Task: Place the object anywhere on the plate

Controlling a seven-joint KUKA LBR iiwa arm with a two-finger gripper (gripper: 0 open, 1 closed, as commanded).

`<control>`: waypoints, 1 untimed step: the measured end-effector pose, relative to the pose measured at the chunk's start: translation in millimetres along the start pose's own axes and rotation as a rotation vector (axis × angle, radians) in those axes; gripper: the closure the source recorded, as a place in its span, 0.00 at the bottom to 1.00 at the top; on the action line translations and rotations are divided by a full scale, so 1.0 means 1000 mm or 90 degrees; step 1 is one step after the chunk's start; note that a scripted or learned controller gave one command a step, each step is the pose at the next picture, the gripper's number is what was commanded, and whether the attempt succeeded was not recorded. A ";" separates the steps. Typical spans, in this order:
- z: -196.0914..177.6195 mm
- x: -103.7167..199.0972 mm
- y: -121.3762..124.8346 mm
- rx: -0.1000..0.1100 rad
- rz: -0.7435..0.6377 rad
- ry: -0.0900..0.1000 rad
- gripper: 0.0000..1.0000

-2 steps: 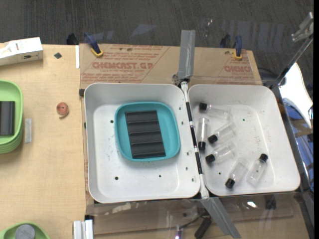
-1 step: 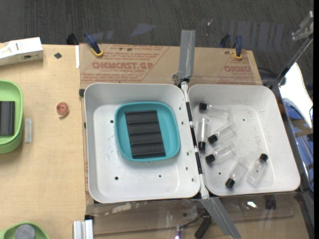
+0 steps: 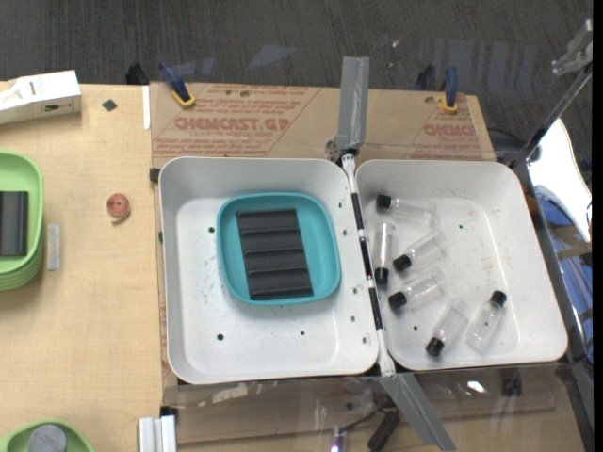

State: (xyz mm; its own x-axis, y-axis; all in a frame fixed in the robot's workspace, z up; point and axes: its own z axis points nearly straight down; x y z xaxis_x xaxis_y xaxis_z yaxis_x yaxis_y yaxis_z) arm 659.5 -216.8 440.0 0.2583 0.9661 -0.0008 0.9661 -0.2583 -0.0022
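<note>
On the wooden bench (image 3: 85,299), over cardboard (image 3: 236,121): left bin (image 3: 188,332) holds one teal plate (image 3: 229,252), right bin (image 3: 528,337) six black-capped vials (image 3: 424,250).

1. plate (image 3: 324,252): teal, rounded square, lying flat in the left bin, a dark ribbed block on it.
2. vials (image 3: 422,252): six clear ones with black caps, lying scattered on their sides in the right bin.

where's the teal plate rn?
In the camera view, the teal plate sits in the left white bin, slightly above its centre, with a dark ridged block lying on it. The capped clear vials are in the right bin.
</note>
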 end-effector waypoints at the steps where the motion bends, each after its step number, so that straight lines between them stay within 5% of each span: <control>1: 0.000 0.000 0.000 0.000 0.009 0.000 0.00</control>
